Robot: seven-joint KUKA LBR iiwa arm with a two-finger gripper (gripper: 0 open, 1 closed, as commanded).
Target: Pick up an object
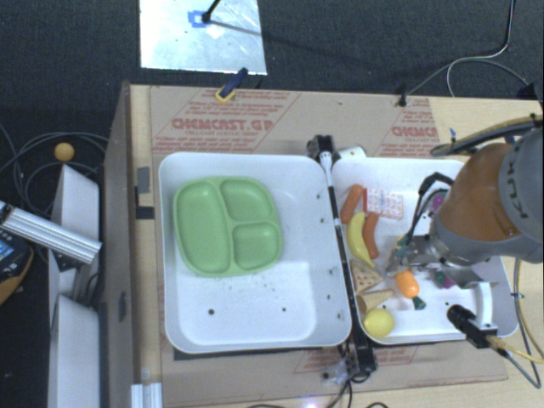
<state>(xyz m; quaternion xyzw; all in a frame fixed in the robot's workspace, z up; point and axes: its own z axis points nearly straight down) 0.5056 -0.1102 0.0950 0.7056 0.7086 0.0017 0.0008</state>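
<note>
Left bin [255,330] — green tray [227,225] inside.

Robotics lab or test cell, not home. Surface [280,113] topped with protective sheet printed "CHEMCAST GP", edges raw. Two white bins [255,321] clamped side by side at centre. Dark carpet floor [68,49] around it, loose cables [34,155] trailing at left and black and pale wires [476,58] at top right. Aluminium extrusion bar [51,235] beside surface. Metal plate [202,22] lying on floor. Grey industrial arm with orange band [484,198] over right bin. Toy food [365,236] and green divided plate [228,225] as test props.
</note>
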